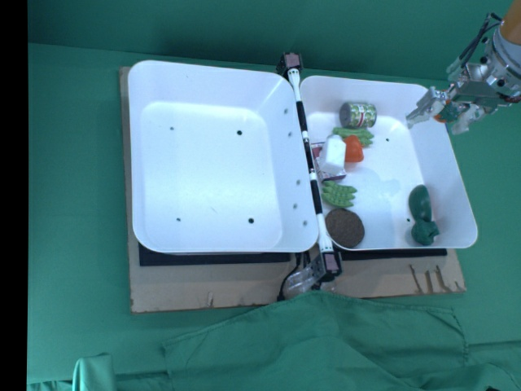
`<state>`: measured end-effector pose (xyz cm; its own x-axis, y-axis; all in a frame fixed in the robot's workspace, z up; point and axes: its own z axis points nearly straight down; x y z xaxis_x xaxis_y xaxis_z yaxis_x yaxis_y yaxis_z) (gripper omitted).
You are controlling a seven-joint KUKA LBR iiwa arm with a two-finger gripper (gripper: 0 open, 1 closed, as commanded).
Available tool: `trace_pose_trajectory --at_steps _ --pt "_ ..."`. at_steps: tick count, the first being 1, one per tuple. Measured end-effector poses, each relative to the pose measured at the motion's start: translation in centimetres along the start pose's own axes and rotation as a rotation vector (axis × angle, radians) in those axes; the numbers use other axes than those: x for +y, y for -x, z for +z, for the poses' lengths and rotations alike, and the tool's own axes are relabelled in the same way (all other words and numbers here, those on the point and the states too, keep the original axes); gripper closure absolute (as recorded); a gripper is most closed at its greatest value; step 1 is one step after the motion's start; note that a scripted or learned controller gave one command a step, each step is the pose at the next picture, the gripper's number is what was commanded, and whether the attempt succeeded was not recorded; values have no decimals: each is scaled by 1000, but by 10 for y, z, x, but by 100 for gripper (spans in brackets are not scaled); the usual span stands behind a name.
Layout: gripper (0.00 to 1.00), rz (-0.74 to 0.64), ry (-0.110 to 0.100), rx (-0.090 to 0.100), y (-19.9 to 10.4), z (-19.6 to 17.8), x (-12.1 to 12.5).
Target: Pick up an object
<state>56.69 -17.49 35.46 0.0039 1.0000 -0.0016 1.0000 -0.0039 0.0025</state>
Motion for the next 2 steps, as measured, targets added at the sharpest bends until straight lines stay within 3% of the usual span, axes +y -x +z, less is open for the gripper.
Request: trace_pose_trajectory --at_steps 1,2 --pt "0 0 -10 3 -23 98 -25" --pt "0 1 10 -3 -62 157 0"
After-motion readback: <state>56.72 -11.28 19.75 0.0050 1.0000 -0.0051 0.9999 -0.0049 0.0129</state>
